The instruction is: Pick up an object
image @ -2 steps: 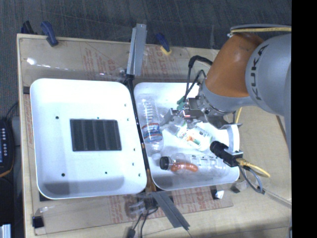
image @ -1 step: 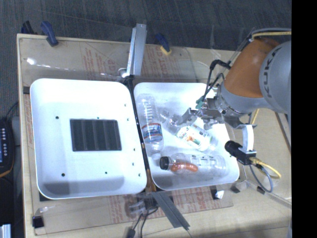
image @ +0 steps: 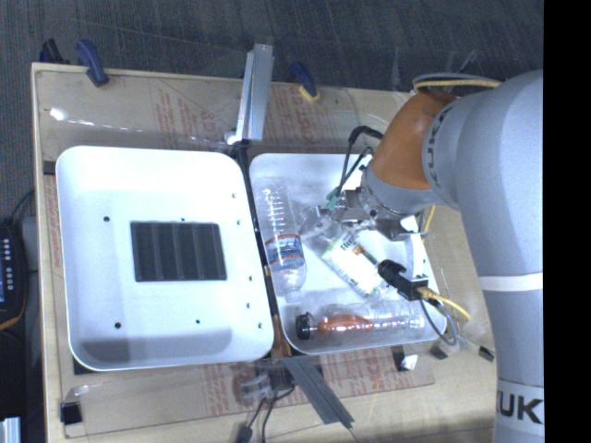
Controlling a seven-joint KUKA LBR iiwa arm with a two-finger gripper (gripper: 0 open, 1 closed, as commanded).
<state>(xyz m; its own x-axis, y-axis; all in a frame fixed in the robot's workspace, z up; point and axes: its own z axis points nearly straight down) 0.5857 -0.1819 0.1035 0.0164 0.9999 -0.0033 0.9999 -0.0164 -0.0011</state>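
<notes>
The end effector (image: 343,212) hangs low inside the right bin (image: 305,169), above a clear packet (image: 354,264). I cannot tell its state. A water bottle (image: 282,240) lies to its left. Another bottle (image: 358,323) lies along the near wall.

White letters "UK" stand on the grey arm (image: 506,247) at the near right, cut off by the frame's edge, so the rest of the brand name cannot be read. Faint red printing runs across the clear sheet over the table (image: 166,109), along the far side and again at the near edge, but the letters are too small and pale to make out. The water bottle (image: 282,243) in the right bin (image: 277,169) wears a blue and white label whose wording is too blurred to read.
</notes>
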